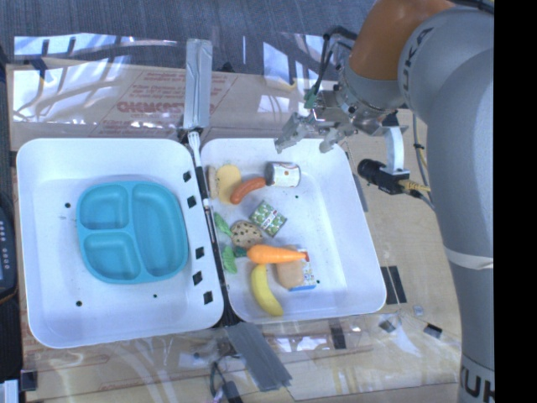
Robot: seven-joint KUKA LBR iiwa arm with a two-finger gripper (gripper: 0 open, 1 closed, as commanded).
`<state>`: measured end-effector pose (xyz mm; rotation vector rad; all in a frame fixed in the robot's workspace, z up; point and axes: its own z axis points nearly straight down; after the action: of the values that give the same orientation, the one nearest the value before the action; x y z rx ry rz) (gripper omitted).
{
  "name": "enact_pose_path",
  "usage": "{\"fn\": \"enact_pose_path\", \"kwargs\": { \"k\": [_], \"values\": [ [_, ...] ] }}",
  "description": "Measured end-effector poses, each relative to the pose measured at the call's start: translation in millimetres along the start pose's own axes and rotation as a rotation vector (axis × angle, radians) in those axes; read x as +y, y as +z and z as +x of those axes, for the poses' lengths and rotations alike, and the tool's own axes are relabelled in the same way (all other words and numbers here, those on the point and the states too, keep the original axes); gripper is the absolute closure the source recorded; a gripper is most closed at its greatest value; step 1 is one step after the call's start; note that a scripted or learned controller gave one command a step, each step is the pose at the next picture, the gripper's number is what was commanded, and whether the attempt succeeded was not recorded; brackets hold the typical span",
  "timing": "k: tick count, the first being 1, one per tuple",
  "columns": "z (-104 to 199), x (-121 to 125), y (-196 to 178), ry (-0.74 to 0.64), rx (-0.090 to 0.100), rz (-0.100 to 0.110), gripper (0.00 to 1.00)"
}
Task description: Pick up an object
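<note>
Lying just below open pincer (310, 138): can (284, 175)

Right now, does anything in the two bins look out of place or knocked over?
The small can lies on its side near the right bin's far edge; otherwise nothing stands out.

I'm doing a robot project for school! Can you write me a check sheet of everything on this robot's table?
Surface: two white bins; left bin, right bin.
Job's things: in the right bin, banana, carrot, small can, green patterned box, red sausage-like toy.
Clutter: blue divided tray in the left bin.
Grippers: gripper above the right bin's far edge, fingers spread, holding nothing.
Cables: black cables by the wrist.
Surroundings: cardboard sheet behind the bins.
</note>
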<state>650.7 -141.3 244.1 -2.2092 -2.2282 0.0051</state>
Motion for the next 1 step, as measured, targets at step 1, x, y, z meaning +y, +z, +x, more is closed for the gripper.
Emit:
{"fn": "enact_pose_path", "kwargs": {
  "k": [1],
  "values": [
    [5.2,5.3,54.8,0.038,0.0,0.002,0.0]
  ]
}}
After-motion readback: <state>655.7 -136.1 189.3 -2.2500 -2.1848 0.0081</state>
